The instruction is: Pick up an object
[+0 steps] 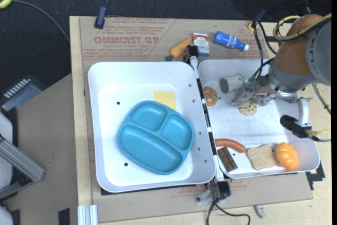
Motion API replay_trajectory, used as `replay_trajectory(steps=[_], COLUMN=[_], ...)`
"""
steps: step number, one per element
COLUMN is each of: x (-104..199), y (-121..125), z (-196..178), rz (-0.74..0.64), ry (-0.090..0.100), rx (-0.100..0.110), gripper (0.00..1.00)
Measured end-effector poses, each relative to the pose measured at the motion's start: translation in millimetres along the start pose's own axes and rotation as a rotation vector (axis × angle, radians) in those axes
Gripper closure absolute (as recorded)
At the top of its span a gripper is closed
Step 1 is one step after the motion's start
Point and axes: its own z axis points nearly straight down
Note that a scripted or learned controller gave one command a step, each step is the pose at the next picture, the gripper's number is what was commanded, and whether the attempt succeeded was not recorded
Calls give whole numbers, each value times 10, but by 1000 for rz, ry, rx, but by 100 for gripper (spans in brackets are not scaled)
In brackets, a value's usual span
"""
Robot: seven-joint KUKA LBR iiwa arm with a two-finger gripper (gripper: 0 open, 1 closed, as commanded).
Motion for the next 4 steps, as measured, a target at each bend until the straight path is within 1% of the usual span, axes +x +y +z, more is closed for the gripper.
replay_trajectory(steps=[1, 2, 3, 4], x=[-4, -29, 425, 916], y=[29, -67, -50, -85], z=[-136, -291, -830, -1004], rz=[-1, 0, -1, -1], ry=[-2, -2, -1, 0], rx=[-9, -3, -3, -3], gripper=[100, 100, 100, 100])
